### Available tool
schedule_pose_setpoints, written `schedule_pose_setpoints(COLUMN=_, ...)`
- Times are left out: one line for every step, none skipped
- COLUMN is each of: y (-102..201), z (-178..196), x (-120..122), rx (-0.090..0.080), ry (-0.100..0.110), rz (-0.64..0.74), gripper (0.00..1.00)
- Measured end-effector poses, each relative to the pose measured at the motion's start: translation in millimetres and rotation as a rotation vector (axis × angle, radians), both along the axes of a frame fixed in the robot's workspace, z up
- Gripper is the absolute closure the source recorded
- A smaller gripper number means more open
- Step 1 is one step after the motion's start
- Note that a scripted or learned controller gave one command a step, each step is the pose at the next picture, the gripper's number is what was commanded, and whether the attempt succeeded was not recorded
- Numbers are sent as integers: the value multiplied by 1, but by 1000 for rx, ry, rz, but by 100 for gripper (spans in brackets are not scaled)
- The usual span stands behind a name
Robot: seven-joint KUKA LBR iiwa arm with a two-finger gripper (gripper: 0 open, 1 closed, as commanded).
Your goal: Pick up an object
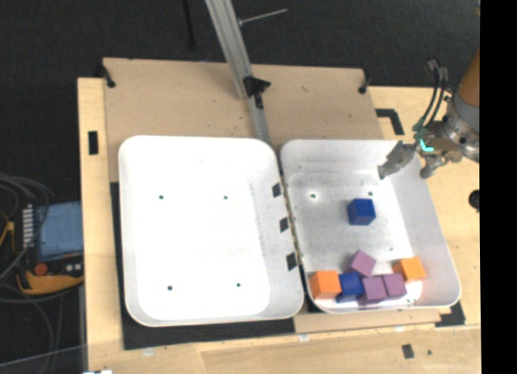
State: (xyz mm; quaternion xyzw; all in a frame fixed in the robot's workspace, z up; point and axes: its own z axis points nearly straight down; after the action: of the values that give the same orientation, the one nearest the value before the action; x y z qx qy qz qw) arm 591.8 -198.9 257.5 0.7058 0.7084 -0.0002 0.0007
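The gripper (410, 160) is hovering with fingers spread apart and holding nothing over the right bin's (323, 172) two o'clock corner, while the blue cube (361, 211) is sitting near its centre.

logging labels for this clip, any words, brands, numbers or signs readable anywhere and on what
None can be read.
The blocks in the right bin have plain faces.
The blue box left of the bench may carry markings, too small and blurred to tell.
The left bin shows a few dark dots, no text.
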Motion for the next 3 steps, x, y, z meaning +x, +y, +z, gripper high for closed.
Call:
schedule_pose_setpoints(y=-5, z=-62, x=-2, rx=0, ry=5, rz=-4, gripper=0)
schedule_pose_setpoints(y=-8, z=-118, x=7, rx=0, ry=4, rz=-6, gripper=0)
schedule_pose_setpoints(y=-10, z=-132, x=14, rx=-5, ry=-23, rz=-3, gripper=0)
